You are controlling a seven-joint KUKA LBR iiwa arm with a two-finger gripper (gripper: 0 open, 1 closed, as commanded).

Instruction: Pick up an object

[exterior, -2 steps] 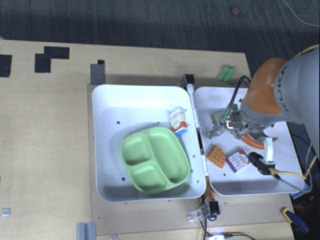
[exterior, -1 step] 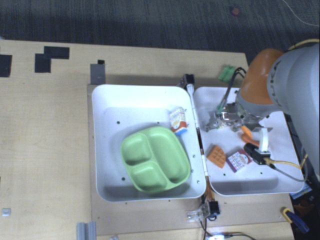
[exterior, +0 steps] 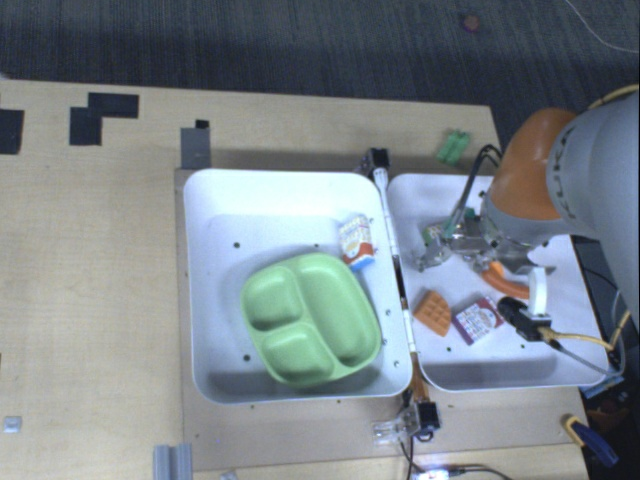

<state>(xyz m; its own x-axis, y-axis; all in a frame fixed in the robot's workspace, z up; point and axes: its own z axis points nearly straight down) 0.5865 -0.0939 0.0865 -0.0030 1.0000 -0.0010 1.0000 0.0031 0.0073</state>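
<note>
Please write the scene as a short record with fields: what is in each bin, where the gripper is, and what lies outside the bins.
left bin: green divided plate; small white packet with red and blue beside the plate's upper right edge
right bin: orange waffle-like piece; small purple and white package; orange item, partly hidden by the arm
gripper: low in the right bin's upper left part; fingers too unclear to judge
arm: reaches in from the right
outside the bins: small green object on the bench above the right bin
</note>
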